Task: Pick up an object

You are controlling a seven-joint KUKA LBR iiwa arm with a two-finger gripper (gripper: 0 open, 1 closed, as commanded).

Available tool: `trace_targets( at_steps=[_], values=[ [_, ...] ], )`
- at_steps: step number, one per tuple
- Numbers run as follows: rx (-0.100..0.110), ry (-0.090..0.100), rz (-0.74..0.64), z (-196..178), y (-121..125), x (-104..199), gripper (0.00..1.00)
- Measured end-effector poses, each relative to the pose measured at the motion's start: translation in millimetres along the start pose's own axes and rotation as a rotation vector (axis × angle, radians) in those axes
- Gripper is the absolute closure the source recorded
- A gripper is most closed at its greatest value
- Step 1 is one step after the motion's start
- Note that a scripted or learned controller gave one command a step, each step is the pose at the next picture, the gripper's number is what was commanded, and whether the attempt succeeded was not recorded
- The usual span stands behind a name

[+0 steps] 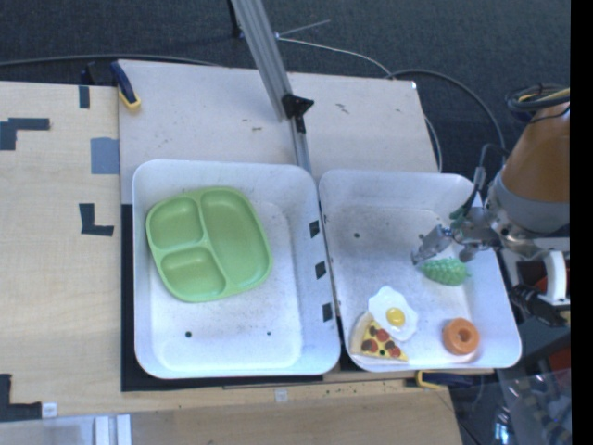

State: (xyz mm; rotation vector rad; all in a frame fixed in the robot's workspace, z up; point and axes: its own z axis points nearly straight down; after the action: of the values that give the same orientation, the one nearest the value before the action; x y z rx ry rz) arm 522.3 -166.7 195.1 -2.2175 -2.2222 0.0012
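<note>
Four toys share the right bin (371, 193) with the pincer (430, 248).

robot lab: taped plywood bench (46, 248), two white bins (153, 341), cables on dark carpet (417, 26), alu camera pole (264, 40)

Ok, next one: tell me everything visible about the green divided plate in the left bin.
The green divided plate is pale lime green, smooth and plastic-looking, a rounded rectangle with a raised rim. Ridges split it into three compartments: two smaller ones on the left, one above the other, and a longer one on the right. It holds nothing. It lies flat, right side up, turned slightly askew, in the upper left part of the left bin, resting on the bin floor. Nothing else touches it.
</note>
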Motion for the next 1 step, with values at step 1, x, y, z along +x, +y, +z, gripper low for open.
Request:
trace_targets(
  at_steps=[1],
  values=[
    [0.000,0.000,0.000,-0.1,0.0,-0.2,0.00]
  ],
)
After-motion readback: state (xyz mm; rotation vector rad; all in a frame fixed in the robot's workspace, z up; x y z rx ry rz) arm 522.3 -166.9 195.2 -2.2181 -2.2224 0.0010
